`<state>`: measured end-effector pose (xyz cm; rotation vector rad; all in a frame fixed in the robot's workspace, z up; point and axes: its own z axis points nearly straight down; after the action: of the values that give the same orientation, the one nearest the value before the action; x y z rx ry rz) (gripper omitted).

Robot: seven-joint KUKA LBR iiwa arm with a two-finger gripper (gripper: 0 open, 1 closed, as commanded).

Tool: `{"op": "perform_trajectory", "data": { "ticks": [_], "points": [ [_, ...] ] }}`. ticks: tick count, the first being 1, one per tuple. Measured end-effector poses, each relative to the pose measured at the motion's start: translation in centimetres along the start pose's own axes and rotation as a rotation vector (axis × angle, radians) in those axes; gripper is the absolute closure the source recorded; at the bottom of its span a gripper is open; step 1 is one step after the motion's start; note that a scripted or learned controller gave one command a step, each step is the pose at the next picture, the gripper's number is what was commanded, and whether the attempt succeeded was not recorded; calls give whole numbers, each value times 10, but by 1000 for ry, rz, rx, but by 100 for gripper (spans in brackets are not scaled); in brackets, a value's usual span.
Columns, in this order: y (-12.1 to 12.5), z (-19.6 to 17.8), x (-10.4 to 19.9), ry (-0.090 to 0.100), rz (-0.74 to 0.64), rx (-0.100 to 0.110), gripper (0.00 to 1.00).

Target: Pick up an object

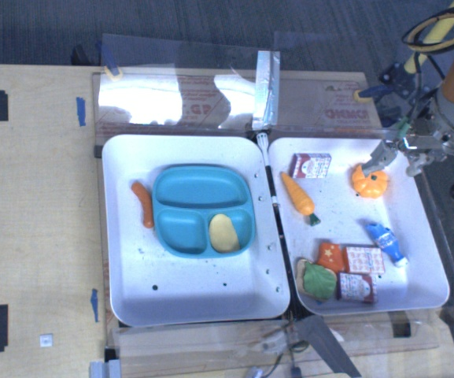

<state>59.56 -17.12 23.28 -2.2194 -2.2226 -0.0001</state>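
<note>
The orange pumpkin (370,181) sits in the right bin (427,227), toward its 1 o'clock corner, upright with a small green stem. The gripper (393,155) hangs just at the pumpkin's 1 o'clock side, one grey finger slanting down to the top of it; whether the fingers are spread or pressed together I cannot tell, and nothing is seen pinched between them.

In the same bin, a small carton (311,165) lies at 11 o'clock, a toy carrot (298,196) slants just below it near the bin's left wall, and a blue bottle (387,242) lies at 3 o'clock. At 6 o'clock a green item (318,280), a red packet (331,256) and two small boxes (363,261) crowd together.

The left bin (124,274) holds a blue divided tray (201,209) with a yellow lemon-like piece (224,233) in its 5 o'clock compartment, and an orange sausage (142,203) beside the tray at 9 o'clock.
</note>
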Motion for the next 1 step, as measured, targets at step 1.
{"op": "perform_trajectory", "data": {
  "ticks": [1],
  "points": [
    [31,118,2,-2,-25,-16,0]
  ]
}}
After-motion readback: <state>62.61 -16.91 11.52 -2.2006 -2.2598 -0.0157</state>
